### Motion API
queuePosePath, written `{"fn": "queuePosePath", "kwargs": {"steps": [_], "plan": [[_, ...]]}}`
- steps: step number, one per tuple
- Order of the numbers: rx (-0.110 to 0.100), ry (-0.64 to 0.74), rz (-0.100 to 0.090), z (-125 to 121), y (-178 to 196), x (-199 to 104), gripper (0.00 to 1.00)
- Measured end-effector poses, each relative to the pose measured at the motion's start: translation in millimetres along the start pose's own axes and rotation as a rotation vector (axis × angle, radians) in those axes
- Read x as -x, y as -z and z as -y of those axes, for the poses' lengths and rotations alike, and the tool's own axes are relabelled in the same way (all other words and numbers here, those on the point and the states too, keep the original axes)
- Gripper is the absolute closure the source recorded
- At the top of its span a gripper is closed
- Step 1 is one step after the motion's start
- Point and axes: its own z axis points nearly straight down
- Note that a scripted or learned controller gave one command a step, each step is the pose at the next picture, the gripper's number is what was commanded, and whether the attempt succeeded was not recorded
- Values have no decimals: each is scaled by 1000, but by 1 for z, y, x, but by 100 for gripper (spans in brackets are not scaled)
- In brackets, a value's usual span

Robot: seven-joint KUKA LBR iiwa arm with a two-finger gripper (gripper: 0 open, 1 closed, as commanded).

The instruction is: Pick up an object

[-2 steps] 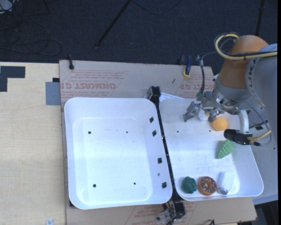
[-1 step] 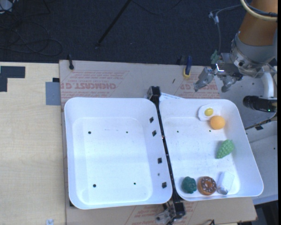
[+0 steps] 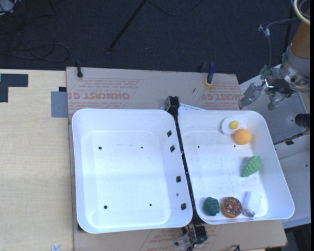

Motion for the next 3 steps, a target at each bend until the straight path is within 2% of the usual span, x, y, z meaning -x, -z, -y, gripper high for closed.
{"fn": "queuePosePath", "kwargs": {"steps": [1, 3], "plan": [[2, 3, 0, -1, 5, 40, 0], [-1, 9, -3, -2, -20, 36, 0]]}}
